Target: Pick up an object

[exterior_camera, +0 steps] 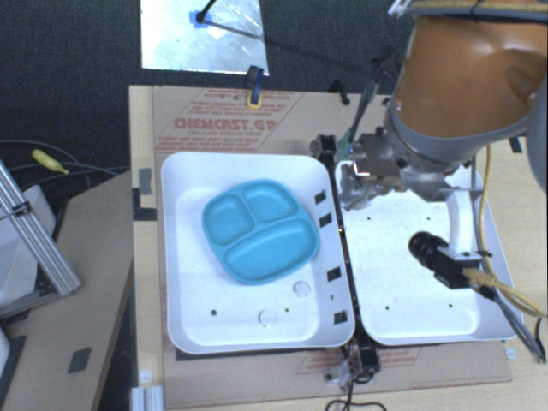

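A blue plate (259,229) with three compartments lies flat in the middle of the left white bin (193,315). My gripper (353,185) hangs over the far left corner of the right white bin (411,324), close to the wall between the two bins. It is to the right of the plate and apart from it. The grey arm with its orange band (467,58) comes in from the upper right and hides the far part of the right bin. I see nothing between the fingers.
Both bins rest on a printed cardboard sheet (231,118). A shiny foil sheet (205,24) lies behind it. An aluminium frame (30,238) stands at the left edge.
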Robot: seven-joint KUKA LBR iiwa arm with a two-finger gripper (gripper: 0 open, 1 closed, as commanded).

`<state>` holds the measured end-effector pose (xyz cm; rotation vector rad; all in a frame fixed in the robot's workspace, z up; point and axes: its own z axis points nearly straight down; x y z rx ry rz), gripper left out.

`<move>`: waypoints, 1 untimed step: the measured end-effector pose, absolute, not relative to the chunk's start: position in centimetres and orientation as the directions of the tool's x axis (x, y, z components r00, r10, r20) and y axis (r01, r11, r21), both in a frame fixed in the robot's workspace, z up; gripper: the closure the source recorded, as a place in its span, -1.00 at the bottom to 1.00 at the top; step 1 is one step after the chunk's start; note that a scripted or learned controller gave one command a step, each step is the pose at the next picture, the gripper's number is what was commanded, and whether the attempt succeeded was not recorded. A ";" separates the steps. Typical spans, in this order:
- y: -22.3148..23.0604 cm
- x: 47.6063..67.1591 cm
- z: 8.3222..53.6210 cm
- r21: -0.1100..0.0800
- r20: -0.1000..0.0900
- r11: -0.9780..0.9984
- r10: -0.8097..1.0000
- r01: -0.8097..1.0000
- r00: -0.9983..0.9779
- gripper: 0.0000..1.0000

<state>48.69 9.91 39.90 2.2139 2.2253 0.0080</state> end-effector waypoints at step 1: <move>15.9 52.5 38.8 0.003 0.002 0.008 1.000 1.000 -0.008 1.00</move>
